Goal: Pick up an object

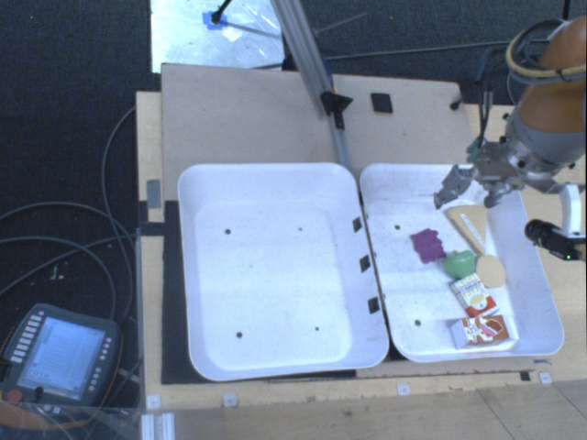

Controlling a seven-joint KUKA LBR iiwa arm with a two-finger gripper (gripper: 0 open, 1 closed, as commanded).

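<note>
Lowest in the frame, at the right bin's [385, 246] bottom right, lay a red-and-white carton [481, 324]; above it sat a green lump [459, 264], a purple scrap [427, 244] and a pale yellow wedge [467, 225]. My gripper [471, 189] hung higher, spread and holding nothing. The pieces crowded together, so I judged a descent might nudge a neighbour and miss.

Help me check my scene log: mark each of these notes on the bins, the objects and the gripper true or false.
1. All the objects lie in the right bin. True.
2. The purple object sits in the left bin. False: it lies in the right bin.
3. The gripper hangs over the right bin's far end. True.
4. The green object lies next to the purple one. True.
5. The carton lies at the bin's far end. False: it lies at the near end.
</note>
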